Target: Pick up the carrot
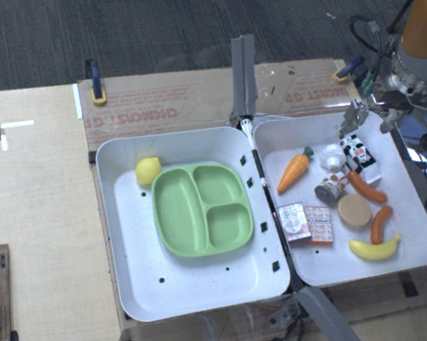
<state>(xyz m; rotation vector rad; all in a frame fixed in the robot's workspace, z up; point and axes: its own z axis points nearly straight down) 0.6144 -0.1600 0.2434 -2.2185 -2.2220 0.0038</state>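
Claw [362, 111] of mine hangs over the back edge of the right bin [424, 252], small and tangled with cables; I cannot tell whether it is clenched or released, and nothing shows in its grip. My arm [419, 32] is cut off by the frame's right edge, only the orange band and grey wrist showing.

My target, the carrot [294, 171], lies in the right bin's back-left part, well apart from the claw and to its left in the view, nearer the camera. It is orange with a small green top, lying at a slant, green end toward the back-right and point toward the divider between the bins.

Right of it sit a cluttered group: a black-and-white carton [357, 152], a small can [330, 188], two sausages [367, 187], a round tan disc [353, 210], a banana [375, 247] and two small packets [306, 222], their print too small to read. The left bin [135, 283] holds a green divided plate [202, 208] and a lemon [148, 169].
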